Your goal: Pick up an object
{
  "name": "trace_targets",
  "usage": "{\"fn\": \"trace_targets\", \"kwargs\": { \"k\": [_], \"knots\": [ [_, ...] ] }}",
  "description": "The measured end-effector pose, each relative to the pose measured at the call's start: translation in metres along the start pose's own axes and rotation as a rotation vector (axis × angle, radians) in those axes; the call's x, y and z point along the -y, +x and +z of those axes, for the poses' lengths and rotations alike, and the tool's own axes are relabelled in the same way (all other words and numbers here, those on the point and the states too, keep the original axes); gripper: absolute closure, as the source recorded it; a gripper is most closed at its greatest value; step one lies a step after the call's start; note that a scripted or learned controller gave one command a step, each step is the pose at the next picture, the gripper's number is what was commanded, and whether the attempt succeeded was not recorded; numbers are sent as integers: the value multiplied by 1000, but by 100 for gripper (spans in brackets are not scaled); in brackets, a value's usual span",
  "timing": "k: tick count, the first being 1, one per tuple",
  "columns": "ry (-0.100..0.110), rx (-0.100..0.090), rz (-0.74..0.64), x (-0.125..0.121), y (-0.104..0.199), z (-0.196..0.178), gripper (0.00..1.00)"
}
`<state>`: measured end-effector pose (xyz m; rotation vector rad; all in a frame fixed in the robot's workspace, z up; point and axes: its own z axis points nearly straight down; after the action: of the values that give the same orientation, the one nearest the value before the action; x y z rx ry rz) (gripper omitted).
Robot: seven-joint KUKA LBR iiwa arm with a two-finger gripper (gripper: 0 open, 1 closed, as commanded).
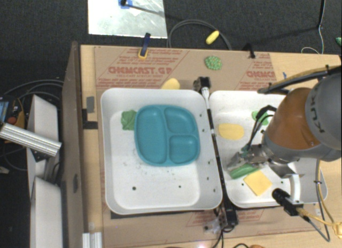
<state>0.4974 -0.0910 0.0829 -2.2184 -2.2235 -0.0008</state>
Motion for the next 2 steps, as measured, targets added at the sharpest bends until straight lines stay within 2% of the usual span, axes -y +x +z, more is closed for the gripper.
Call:
{"fn": "trace_targets", "kwargs": {
  "k": [1,2],
  "knots": [
    [-5,1,2,-3,-2,-12,100],
    [-15,7,-1,-82,-52,-109,100]
  ]
}}
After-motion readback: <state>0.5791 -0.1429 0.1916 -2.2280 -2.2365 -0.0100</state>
